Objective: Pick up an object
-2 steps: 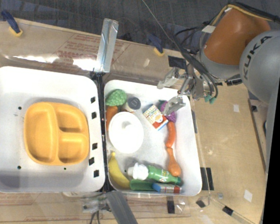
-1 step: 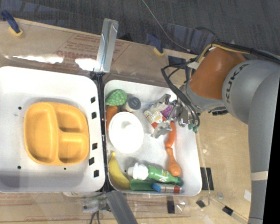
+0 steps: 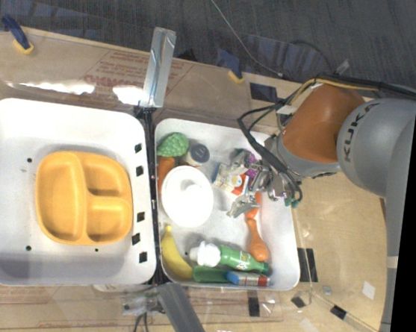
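We are viewing the metal two-finger gripper (image 3: pixel 247 202) as it is hanging low in the right shallow white plastic bin (image 3: pixel 289 243), under the grey arm with its orange band (image 3: pixel 320 126). Whether it is open, closed or gripping something we cannot tell; the tips are too small and cluttered to read. It is lying just beside the top of a slim orange plastic carrot (image 3: pixel 257 237) and a crumpled multicoloured packet (image 3: pixel 235 174).

Moving outward, we are noting a round white bowl (image 3: pixel 187 194) to the gripper's left, a green broccoli-shaped toy (image 3: pixel 173 146) and a small grey round cap (image 3: pixel 199 153) beyond it, then a yellow banana (image 3: pixel 171 255) and a green plastic bottle with a white cap (image 3: pixel 228 257) along the bin's near wall. A yellow divided plastic tray (image 3: pixel 84 197) is sitting in the left bin (image 3: pixel 10 122).

We are judging the step to be the descent and closing on a target, probably the carrot or the packet. The next move is calling for a firm closure, then a straight vertical lift.

Room is tight here: the right wall is near, objects are crowding every side, and only upward travel is looking free.
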Motion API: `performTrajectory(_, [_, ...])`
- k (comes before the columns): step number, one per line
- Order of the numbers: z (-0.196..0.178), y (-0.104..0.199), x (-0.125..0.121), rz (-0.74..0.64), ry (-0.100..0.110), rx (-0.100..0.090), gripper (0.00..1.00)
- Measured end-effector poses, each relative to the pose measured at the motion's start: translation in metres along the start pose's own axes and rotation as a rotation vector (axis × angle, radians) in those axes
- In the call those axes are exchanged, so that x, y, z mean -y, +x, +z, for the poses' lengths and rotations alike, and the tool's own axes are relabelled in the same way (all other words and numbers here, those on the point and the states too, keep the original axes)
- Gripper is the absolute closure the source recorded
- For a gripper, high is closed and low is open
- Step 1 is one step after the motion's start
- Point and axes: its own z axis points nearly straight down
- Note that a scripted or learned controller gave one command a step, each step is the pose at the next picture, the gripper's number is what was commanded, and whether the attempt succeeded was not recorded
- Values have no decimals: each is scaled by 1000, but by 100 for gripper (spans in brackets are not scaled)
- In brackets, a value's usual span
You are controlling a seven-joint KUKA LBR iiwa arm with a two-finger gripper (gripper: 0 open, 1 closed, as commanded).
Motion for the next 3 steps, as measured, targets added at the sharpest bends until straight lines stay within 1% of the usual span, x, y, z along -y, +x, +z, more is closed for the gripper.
performTrajectory(1, [-1,15,-12,129,1,1,0])
performTrajectory(2, [-1,37,-3,187,-1,3,0])
performTrajectory(3, [-2,59,-4,314,0,5,0])
